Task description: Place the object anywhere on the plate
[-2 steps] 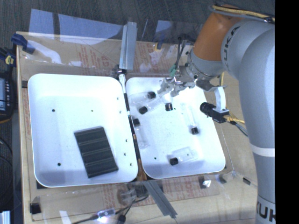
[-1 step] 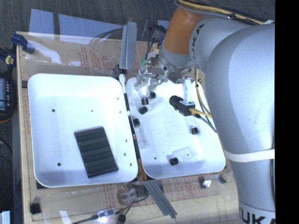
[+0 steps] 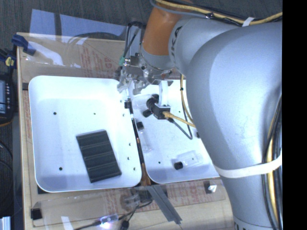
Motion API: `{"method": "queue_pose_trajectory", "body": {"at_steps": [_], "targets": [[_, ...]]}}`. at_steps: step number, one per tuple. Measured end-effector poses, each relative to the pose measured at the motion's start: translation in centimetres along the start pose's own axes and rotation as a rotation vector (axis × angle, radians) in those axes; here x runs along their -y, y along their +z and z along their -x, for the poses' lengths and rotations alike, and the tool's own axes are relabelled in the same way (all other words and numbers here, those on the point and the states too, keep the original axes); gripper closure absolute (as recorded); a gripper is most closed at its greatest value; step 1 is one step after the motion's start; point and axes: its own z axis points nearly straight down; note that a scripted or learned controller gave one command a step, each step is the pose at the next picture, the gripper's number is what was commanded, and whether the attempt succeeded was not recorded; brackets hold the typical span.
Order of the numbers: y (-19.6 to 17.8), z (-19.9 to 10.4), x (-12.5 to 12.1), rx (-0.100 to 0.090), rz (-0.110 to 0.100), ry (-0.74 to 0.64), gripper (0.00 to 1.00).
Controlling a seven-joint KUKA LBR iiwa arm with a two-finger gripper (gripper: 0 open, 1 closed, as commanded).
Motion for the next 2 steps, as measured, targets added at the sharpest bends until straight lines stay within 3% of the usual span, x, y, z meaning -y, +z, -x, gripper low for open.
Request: {"method": "queue_pose_trajectory", "body": {"at_steps": [1,2], "targets": [[-0.1,-4.4,0.6,-0.001,0.003,0.457,1.0],[-3.8,-12.4,1.7,-0.002,0.002,0.441,1.0]]}}
